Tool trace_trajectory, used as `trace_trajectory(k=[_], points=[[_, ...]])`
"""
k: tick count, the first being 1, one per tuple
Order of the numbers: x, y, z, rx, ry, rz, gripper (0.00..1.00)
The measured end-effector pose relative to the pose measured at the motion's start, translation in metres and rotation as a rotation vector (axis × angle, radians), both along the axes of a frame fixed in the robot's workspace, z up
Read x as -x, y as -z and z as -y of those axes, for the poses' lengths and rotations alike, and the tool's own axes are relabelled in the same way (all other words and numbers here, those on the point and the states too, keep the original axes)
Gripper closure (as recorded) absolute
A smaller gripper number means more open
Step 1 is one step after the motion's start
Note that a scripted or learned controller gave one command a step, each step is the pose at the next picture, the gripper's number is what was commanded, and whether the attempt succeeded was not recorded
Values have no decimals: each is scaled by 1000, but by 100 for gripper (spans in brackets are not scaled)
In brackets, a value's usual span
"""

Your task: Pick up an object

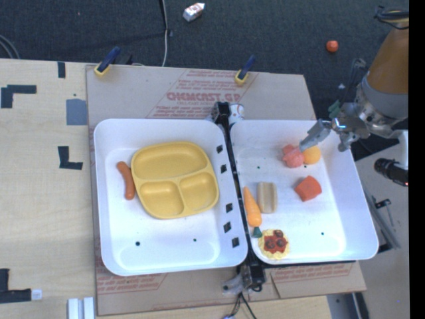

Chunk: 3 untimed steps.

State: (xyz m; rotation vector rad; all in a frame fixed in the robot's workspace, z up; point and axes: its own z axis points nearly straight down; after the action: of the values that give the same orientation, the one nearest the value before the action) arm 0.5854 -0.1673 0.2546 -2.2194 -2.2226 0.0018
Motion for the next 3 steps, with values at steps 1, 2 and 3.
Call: trace_trajectory(k=[1, 2, 3], points=[[-86, 114, -37, 0, -6, 3, 0], [-82, 174, 0, 1, 2, -1, 0], [-84, 159, -2, 2, -2, 2, 100]])
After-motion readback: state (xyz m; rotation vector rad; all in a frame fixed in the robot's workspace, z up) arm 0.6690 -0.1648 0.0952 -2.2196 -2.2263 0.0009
